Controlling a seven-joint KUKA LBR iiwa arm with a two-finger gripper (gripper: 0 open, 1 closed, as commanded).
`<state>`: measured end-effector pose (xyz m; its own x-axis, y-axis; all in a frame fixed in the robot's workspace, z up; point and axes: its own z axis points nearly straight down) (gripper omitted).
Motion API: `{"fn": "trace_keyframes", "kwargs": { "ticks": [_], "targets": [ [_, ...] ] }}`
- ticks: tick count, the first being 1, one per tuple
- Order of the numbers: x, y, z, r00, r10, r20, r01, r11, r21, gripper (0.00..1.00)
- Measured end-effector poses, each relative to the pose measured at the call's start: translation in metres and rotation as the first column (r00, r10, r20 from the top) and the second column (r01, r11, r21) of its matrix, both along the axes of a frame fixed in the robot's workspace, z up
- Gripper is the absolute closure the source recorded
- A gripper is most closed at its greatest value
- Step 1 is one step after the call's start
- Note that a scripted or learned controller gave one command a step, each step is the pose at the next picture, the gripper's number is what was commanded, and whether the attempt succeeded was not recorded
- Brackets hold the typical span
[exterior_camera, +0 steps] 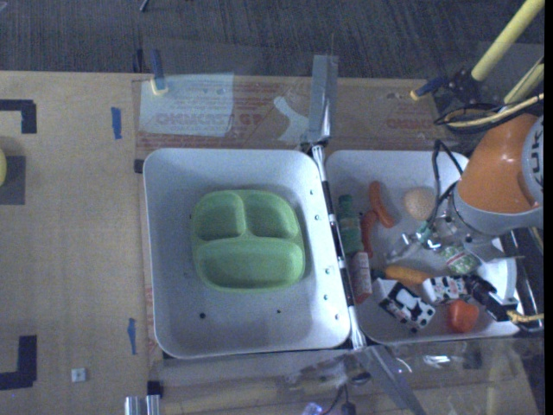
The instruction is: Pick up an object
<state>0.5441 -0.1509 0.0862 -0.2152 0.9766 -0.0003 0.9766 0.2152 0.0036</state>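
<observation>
Two shallow white bins side by side on a tan bench: left bin (164, 318), right bin (367, 327). Grey arm with orange band (497, 180) over the right bin, gripper (432, 236) low among the clutter; open or closed, cannot tell. Green three-compartment plastic tray (249, 239) alone mid left bin. In the right bin, black-and-white cow-patterned toy (408, 305), slim orange carrot-like piece (406, 274), round red tomato-like piece (463, 316), pale beige egg-shaped piece (420, 202).
</observation>
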Motion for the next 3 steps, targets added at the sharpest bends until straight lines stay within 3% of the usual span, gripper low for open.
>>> {"fn": "trace_keyframes", "kwargs": {
  "ticks": [1, 2, 3],
  "targets": [
    [0.002, -0.002, 0.012, 1.0, -0.004, 0.007, 0.004, 1.0, -0.002, 1.0],
    [-0.015, 0.007, 0.14, 0.974, 0.228, 0.001, -0.228, 0.974, -0.002, 1.0],
    [-0.012, -0.023, 0.055, 0.985, 0.172, -0.002, -0.172, 0.985, -0.001, 1.0]
  ]
}}
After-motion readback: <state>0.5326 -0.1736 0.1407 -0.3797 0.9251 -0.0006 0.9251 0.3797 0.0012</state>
